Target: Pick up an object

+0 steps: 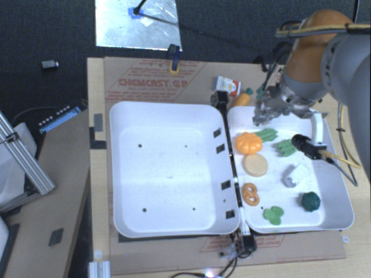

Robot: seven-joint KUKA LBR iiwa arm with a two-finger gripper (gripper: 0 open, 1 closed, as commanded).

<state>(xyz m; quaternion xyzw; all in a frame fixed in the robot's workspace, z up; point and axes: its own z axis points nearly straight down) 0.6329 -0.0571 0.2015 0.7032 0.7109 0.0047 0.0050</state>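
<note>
My gripper hangs over the far left part of the right bin, just above and behind a green leafy toy. An orange pumpkin toy lies left of that leaf, a little in front of the gripper. A second green toy lies to the right of the leaf. Further forward are a beige disc, a pretzel, a pale grey block, a dark green broccoli and a light green piece. I see nothing held in the gripper.
The left bin sits beside the right one, with black clips along their shared wall. An orange carrot toy and a white and red packet lie on the cardboard behind the bins. A yellow clamp stands at the back.
</note>
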